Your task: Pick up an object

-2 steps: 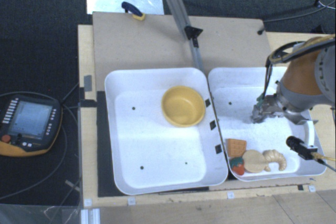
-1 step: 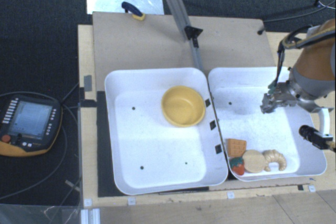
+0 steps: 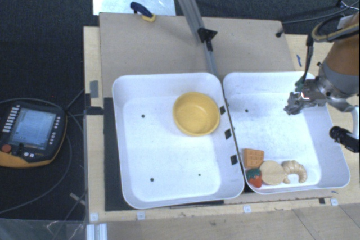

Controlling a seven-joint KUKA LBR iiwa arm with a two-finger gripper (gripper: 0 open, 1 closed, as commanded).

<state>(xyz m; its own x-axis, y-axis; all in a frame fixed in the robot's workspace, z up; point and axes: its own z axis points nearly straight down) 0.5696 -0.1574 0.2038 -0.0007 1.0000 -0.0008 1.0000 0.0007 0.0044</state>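
Note:
A yellow bowl point(image 3: 196, 113) sits near the back right of the left bin point(image 3: 135, 137). In the right bin point(image 3: 270, 121), along its front edge, lie an orange waffle-like cracker point(image 3: 253, 157), a red and green piece point(image 3: 256, 178), a pale round bun point(image 3: 272, 172) and a tan croissant point(image 3: 296, 170), all close together. My gripper point(image 3: 295, 105) hangs over the right bin's far right part, well behind the food pieces, with nothing visible in it.
A teach pendant point(image 3: 28, 133) lies on the floor to the left. A slanted metal pole point(image 3: 191, 8) crosses the board behind the bins. Cables point(image 3: 323, 28) hang near the arm at the right.

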